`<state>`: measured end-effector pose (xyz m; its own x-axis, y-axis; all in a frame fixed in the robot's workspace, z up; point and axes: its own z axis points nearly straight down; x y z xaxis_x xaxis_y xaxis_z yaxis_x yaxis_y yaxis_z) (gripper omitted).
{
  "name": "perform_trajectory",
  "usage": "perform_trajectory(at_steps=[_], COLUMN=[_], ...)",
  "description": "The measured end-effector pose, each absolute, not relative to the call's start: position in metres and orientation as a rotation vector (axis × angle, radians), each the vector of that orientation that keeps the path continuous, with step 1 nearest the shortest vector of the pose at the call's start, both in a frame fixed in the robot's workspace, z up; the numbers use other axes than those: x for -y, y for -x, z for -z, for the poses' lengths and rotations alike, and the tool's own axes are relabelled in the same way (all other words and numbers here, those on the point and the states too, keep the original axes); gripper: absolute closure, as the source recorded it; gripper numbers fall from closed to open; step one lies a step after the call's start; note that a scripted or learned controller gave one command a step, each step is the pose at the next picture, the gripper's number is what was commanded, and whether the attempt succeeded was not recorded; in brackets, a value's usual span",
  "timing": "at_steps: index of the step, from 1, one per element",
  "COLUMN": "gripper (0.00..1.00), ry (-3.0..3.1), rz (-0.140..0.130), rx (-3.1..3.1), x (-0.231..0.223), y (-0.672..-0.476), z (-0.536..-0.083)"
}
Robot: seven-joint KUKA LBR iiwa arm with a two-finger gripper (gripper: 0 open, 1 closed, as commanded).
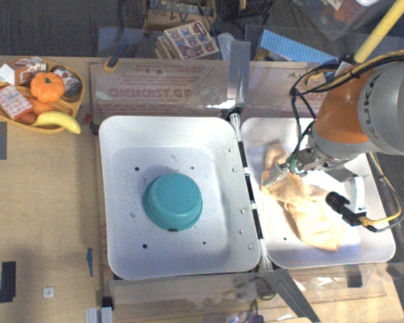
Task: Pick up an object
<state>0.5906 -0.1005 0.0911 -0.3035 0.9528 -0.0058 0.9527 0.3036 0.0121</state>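
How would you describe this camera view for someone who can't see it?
A grey robot arm with an orange band reaches from the right into the right-hand shallow white bin, its gripper down at a crumpled tan cloth. The left white bin holds an upturned teal plastic bowl.

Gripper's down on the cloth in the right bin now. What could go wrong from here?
1. The gripper sits at the edge of the tan cloth; a shallow pinch may catch a thin fold, which could slip out on lifting.
2. The cloth lies crumpled and spread, so it may drag along the right bin.
3. The gripper is near the divider beside the left bin, so a sideways move could clip it.
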Motion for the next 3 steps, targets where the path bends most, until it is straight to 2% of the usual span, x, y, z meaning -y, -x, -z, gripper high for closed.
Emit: perform_trajectory(at_steps=[1,2,3], gripper=[1.00,0.00,0.00], ry=[-1.847,-1.847,-1.805], rz=[-0.015,-0.015,-0.008], rx=[-2.525,-2.525,-2.560], x=[0.101,0.101,0.103], y=[-0.592,-0.592,-0.624], z=[-0.102,-0.102,-0.090])
